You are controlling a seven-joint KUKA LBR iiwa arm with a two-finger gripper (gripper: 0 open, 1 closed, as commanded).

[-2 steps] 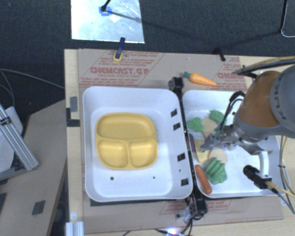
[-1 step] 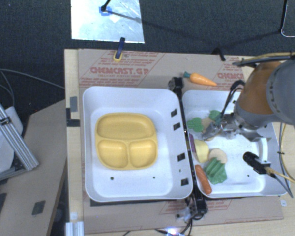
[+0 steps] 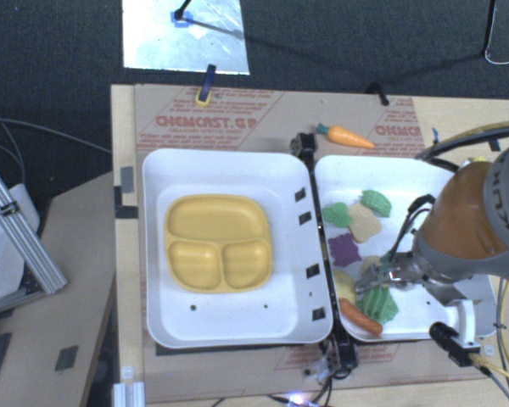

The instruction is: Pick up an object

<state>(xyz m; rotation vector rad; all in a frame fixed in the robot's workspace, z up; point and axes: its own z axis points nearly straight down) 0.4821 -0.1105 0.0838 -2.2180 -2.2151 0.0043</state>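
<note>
arm [image 3: 479, 219] reaching in from 3 o'clock, looming nearest | gripper [image 3: 380, 276] hovering over green ridged toy [image 3: 378, 302], which we are judging the target, at right bin's [image 3: 407, 170] 6 o'clock | finger spread: we cannot tell | yellow tray [image 3: 218, 242] sitting in left bin [image 3: 229, 164]

Bench [image 3: 339, 113], board-topped: two white bins side by side, left bin [image 3: 229, 164] at 9 o'clock, right bin [image 3: 407, 172] at 3; carrot [image 3: 345, 136] at 12, between them.
</note>
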